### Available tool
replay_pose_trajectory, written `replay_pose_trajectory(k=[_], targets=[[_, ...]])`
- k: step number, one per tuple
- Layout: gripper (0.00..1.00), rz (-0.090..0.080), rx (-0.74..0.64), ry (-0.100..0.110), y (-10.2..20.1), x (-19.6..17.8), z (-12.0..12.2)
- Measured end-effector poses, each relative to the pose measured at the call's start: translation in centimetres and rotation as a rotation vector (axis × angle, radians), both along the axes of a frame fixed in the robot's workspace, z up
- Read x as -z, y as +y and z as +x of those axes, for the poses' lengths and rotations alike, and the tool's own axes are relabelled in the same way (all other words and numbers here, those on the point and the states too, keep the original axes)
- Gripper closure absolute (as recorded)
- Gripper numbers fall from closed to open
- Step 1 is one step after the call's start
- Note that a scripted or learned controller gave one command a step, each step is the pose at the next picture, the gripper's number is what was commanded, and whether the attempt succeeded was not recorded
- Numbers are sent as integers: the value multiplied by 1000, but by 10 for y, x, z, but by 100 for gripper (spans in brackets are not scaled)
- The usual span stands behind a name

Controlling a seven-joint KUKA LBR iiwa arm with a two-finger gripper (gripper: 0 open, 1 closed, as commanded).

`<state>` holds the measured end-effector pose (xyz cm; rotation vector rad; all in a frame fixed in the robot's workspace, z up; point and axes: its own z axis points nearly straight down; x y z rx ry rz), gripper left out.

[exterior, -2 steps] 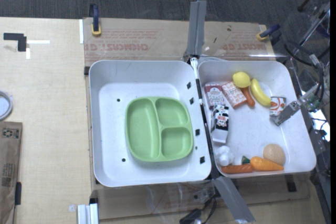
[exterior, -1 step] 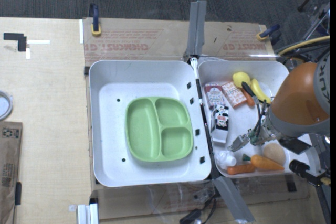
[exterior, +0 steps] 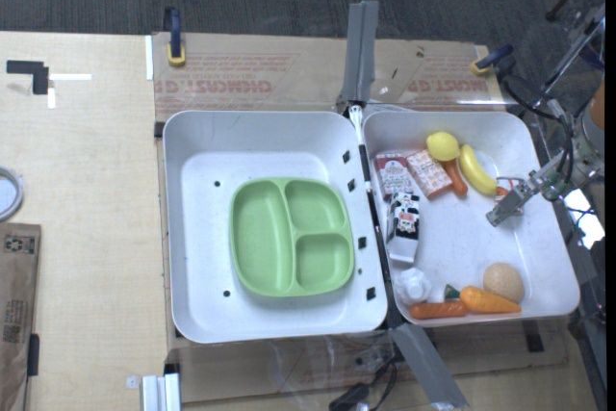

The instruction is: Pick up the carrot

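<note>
A: Far to the gripper's left, the green plate (exterior: 292, 237) sits in its bin. Closer in, below and left of the gripper (exterior: 504, 208), the carrot (exterior: 490, 301) lies untouched by the near wall.

B: So nothing's lifted yet, the whole pick remains. I can't tell how the gripper is set; it's too small and blurred.
</note>
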<state>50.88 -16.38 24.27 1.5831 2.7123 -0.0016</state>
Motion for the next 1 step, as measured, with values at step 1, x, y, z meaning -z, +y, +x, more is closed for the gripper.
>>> replay_pose_trajectory(k=[1], targets=[[0, 1, 93, 2, 43, 152, -24]])
